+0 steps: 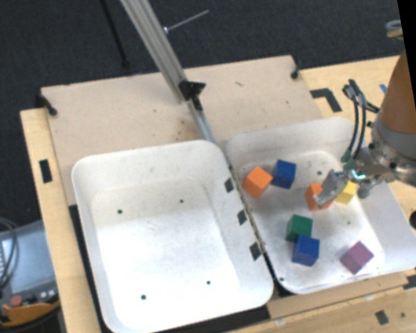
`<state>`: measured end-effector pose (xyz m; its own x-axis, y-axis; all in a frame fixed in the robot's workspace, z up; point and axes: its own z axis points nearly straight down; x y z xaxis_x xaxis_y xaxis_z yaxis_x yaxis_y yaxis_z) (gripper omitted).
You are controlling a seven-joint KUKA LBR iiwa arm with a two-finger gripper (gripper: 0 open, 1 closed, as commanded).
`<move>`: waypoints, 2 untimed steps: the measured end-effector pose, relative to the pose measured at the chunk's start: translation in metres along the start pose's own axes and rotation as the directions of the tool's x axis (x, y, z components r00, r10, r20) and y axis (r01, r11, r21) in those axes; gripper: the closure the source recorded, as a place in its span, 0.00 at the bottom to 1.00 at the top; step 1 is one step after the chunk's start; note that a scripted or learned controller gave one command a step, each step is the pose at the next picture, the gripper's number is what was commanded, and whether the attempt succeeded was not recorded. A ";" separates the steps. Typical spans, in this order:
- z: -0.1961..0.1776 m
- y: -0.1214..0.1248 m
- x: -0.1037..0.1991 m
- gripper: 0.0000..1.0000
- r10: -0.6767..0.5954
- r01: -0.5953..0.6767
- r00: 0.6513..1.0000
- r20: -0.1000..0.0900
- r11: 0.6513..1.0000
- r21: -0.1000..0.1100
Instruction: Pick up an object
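One small orange block [314, 196] beside gripper [332, 192]

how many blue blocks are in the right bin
2. One blue block lies near the bin's upper middle, beside the orange block. The other blue block lies lower, touching the green block. The gripper may hide more.

Grey arm [399, 137] coming in from the right, broad orange band above the wrist. Black cables [356, 107] looping along its upper side. Pale metallic gripper [330, 191] at the tip, small and blocky.
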<state>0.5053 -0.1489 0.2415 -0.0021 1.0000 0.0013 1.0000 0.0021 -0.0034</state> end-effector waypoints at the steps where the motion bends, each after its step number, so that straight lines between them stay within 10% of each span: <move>1: -0.002 0.001 0.000 0.00 0.002 -0.002 1.000 0.002 1.000 -0.006; 2: 0.047 0.005 -0.005 0.00 0.004 -0.004 1.000 0.002 1.000 0.000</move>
<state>0.5103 -0.1535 0.1941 0.0019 1.0000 -0.0009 1.0000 -0.0019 -0.0038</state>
